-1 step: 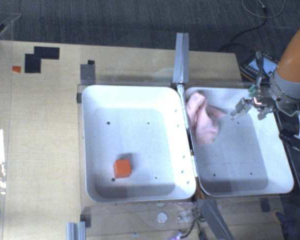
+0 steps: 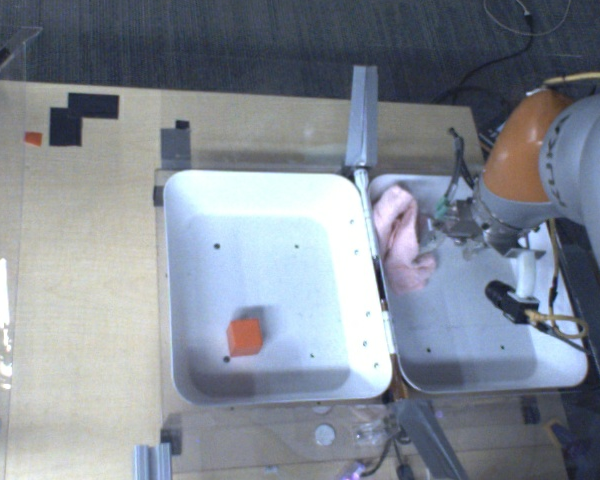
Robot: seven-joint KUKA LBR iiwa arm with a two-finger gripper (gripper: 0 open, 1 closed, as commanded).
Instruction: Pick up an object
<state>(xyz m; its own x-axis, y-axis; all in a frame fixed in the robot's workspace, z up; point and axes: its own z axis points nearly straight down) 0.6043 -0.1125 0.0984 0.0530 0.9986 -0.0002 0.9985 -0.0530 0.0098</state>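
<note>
A crumpled pink cloth (image 2: 400,238) lies in the right bin (image 2: 480,363), against its left wall near the back. My gripper (image 2: 432,246) hangs low at the cloth's right edge, touching or nearly touching it. The grey arm with its orange band (image 2: 518,158) reaches in from the right, over the bin's back right part. A small orange cube (image 2: 245,337) rests in the left bin (image 2: 270,208), toward its front left.
A grey metal post (image 2: 362,118) stands behind the divide between the two bins. A black cable connector (image 2: 507,301) hangs from the wrist over the right bin. Black blocks (image 2: 78,116) and a small orange piece (image 2: 33,139) lie at the bench's far left.
</note>
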